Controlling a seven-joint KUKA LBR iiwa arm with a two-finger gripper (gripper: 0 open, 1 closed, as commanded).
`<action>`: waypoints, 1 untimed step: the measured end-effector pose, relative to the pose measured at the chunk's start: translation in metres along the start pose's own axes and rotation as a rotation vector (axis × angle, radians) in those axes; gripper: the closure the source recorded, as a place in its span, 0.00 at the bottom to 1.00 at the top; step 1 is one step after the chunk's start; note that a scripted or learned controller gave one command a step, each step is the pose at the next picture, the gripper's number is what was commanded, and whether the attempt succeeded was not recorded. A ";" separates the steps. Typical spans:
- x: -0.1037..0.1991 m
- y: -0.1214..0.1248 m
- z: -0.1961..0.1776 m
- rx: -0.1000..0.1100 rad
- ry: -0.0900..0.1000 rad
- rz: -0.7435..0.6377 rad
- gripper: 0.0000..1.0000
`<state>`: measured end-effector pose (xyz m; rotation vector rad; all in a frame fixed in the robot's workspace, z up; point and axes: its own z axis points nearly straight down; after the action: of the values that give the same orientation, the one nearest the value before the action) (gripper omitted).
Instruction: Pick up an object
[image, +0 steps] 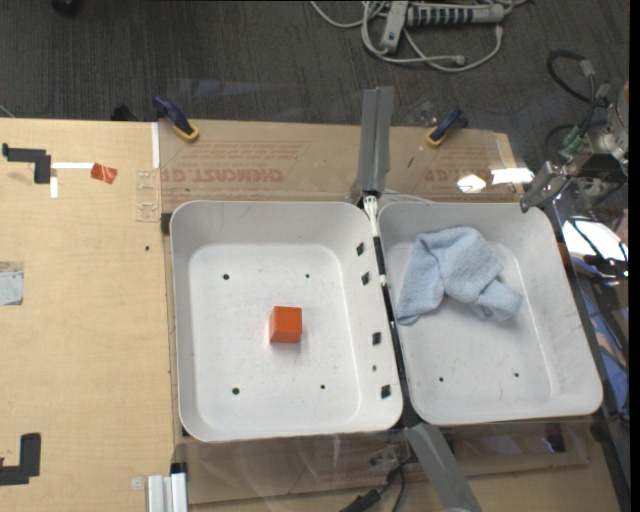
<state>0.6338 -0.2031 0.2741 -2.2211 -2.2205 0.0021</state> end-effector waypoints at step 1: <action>0.000 -0.028 0.176 -0.005 -0.002 -0.167 0.00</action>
<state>0.6057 -0.2036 0.0982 -2.0308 -2.4021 -0.0019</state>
